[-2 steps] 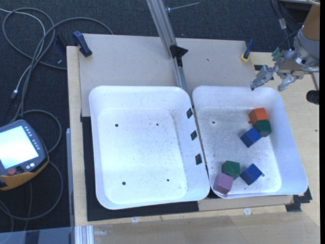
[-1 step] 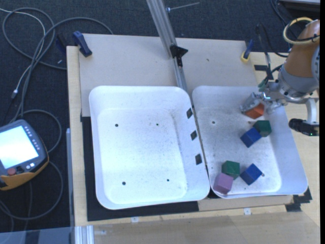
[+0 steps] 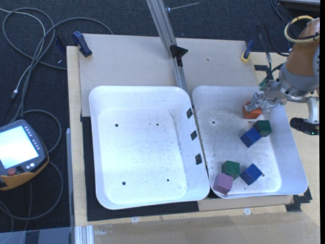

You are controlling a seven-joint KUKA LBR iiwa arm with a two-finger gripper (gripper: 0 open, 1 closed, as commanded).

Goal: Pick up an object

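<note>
My gripper (image 3: 260, 103) hangs low over the far right part of the right bin (image 3: 297, 162), right on top of an orange block (image 3: 251, 113) that peeks out below it. Just in front lie a green block (image 3: 263, 127) and a blue block (image 3: 250, 136), touching each other. Near the bin's front edge sit a second green block (image 3: 231, 168), a second blue block (image 3: 251, 174) and a pink block (image 3: 223, 183). The grey arm with its orange band (image 3: 303, 50) comes in from the upper right.
The left bin (image 3: 94, 99) lies beside the right one. A slanted metal pole (image 3: 161, 19) rises at the back between the bins. Blue clamps (image 3: 81, 42) (image 3: 248, 52) hold the board's far corners. A teach pendant (image 3: 18, 152) and cables lie on the floor at left.
</note>
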